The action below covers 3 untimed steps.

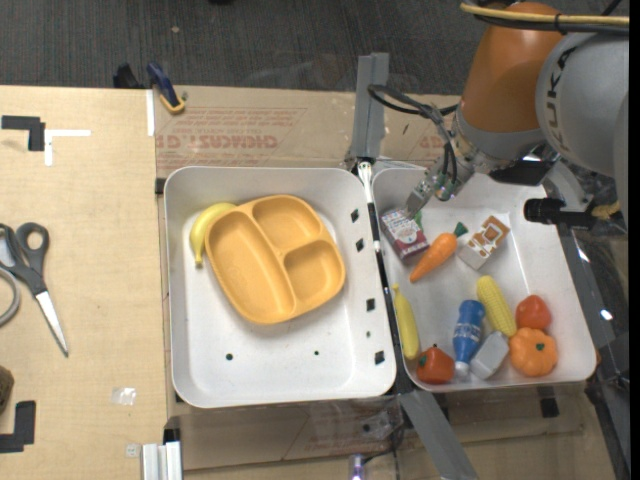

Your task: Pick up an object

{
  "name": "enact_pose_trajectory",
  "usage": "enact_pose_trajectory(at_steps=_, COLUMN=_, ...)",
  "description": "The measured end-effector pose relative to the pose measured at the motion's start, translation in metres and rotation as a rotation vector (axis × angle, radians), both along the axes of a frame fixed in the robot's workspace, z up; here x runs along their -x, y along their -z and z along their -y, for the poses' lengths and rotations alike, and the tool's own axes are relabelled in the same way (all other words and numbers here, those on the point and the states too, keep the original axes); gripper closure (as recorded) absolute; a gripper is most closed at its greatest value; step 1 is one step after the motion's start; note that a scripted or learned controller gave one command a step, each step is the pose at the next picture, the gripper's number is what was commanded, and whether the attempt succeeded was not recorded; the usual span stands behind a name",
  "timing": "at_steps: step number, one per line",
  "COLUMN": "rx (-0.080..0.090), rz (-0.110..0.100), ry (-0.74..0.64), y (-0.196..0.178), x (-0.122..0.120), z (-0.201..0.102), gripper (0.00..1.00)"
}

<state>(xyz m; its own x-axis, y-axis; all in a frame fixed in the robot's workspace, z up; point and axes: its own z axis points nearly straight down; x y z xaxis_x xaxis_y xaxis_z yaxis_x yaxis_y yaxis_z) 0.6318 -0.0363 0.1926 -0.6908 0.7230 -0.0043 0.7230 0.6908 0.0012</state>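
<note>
My gripper (424, 194) hangs over the far left part of the right bin (570, 268), below the orange band of the arm (505, 68). It sits just above and behind a small red and white carton (403, 234). An orange carrot (434, 255) lies next to that carton, and a white and orange box (484, 242) is to its right. Nearer the front lie a corn cob (496, 305), a blue bottle (466, 330), a red tomato (533, 312), an orange pumpkin (533, 352) and a long yellow piece (406, 323). I see nothing held.
The left bin (270, 368) holds a yellow divided plate (275, 258) with a banana (205, 230) against its left rim. Scissors (35, 278) lie on the bench at the far left. A blue clamp (165, 88) sits behind the bins on the cardboard.
</note>
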Motion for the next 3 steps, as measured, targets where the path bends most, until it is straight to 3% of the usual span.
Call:
enact_pose_trajectory(at_steps=1, rx=-0.001, rz=-0.004, ry=0.226, y=-0.006, x=0.083, z=0.064, gripper=1.0)
enact_pose_trajectory(at_steps=2, rx=-0.002, rz=-0.005, ry=0.299, y=0.001, x=0.087, z=-0.021, gripper=1.0)
enact_pose_trajectory(at_steps=3, rx=0.0, rz=-0.003, ry=0.061, y=-0.101, x=0.071, z=0.057, gripper=1.0)
